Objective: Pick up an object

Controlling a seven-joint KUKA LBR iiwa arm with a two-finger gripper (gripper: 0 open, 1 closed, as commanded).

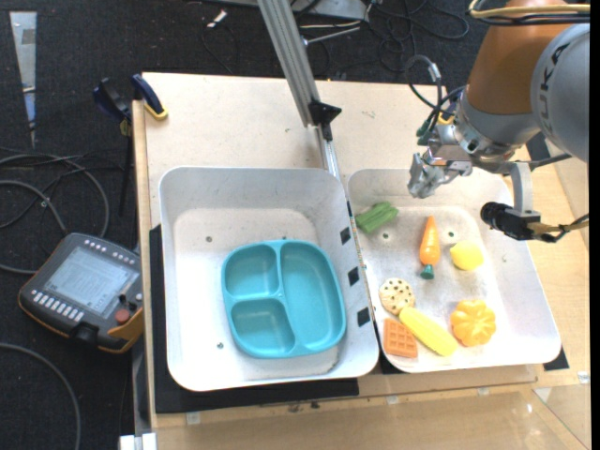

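Grey arm (562, 73), orange band, cabled wrist, metallic tool (424, 178).

Glossy plastic teal tray (281, 298), matt white bins (187, 251)

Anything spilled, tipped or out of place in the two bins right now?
Nothing stands out. The toy foods lie loose inside the right bin: green vegetable, carrot, lemon, cookie, waffle, corn, orange pumpkin. The blue divided plate sits flat in the left bin.
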